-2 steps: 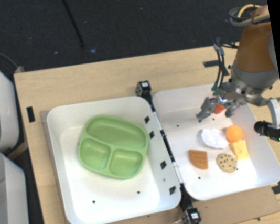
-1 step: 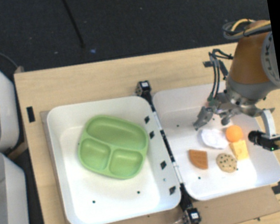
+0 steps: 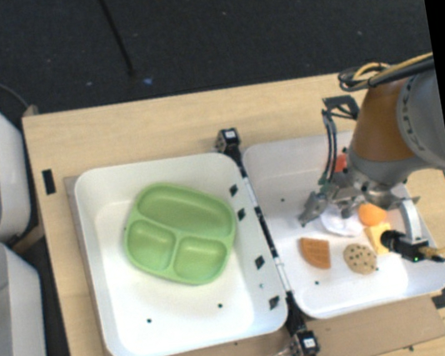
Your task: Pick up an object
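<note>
- My arm [image 3: 392, 132] reaches in from the right, over the right bin [image 3: 311, 302], and my pincer [image 3: 329, 206] hangs low above the middle of that bin.
- I cannot tell how my pincer stands, apart or together; nothing shows gripped in it.
- The left bin [image 3: 119, 317] holds one thing: a green divided plate [image 3: 179, 232] with three sections, lying flat and a little turned, near the bin's middle.
- The right bin holds several small things, all gathered in its right half.
- An orange-brown wedge [image 3: 316, 252] lies on the bin floor, just below and left of my pincer, apart from it.
- A round tan cookie [image 3: 359, 258] with dark specks lies just right of the wedge, near the bin's front.
- An orange ball [image 3: 371, 213] and a yellow piece [image 3: 377, 233] sit close together right of my pincer, the yellow piece just above the cookie.
- A small white disc [image 3: 337, 224] lies under my pincer, partly hidden by it.
- Both bins sit side by side on the wooden counter [image 3: 172, 126].
</note>
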You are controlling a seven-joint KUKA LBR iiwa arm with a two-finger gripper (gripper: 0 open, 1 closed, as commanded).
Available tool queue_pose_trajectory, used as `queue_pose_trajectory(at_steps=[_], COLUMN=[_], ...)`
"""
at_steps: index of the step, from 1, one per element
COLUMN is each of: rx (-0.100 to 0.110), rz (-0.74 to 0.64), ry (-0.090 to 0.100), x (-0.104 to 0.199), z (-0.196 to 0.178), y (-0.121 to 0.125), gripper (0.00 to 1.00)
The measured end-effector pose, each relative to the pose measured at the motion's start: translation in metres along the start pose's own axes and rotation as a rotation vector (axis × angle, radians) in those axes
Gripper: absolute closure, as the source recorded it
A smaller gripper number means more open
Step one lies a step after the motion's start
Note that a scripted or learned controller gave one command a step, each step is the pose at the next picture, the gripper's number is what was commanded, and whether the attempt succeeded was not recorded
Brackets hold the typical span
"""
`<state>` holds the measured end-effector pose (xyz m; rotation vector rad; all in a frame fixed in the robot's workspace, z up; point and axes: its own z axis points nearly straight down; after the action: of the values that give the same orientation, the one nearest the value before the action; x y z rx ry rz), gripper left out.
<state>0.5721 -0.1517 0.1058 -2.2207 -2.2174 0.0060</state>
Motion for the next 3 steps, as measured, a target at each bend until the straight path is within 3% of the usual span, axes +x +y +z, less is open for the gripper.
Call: queue_pose_trajectory(at_steps=[1,3], rx=[-0.008,-0.013], rz=[0.004,-0.005], ry=[-0.001,-0.002], x=[-0.001,0.003], z=[-0.015,-0.135], y=[0.002,0.012], gripper=[1.0,1.0])
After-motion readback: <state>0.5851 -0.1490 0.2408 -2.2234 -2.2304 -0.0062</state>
